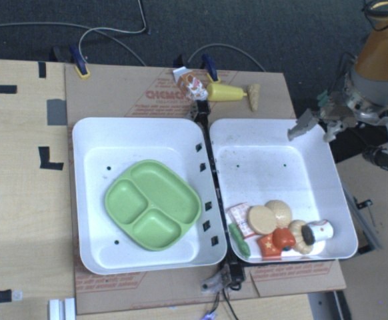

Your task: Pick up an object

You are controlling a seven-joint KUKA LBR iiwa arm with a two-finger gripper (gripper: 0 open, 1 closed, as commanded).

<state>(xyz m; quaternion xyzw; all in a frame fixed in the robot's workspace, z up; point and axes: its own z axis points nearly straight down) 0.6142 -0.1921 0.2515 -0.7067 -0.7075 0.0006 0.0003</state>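
Pale wooden bench (21, 199) with black tape marks at the left, topped by a brown cardboard sheet (161, 99) that carries two shallow white bins side by side. Beyond the far edge, dark grey carpet (247, 12) crossed by loose cables. Left bin (87, 145): a green divided plate (153, 204) sitting a little toward the near side, bare white floor around it on the far side and the left. Right bin (274, 145): far half bare (a few dark specks only), with everything crowded into the near right corner — two tan round discs (269, 217), a red piece (279, 241), a small white bottle with a dark cap (317, 232), a green strip (239, 242) and a printed packet (239, 217), all touching or nearly so. On the cardboard past the bins, a yellow toy (226, 93) and a small wrapper (189, 82) near the clamp between the two bins. Arm reaching in from the right, tool (314, 125) over the far right rim of the right bin, well apart from the pile; nothing between its prongs, which look spread, though hard to say how wide.
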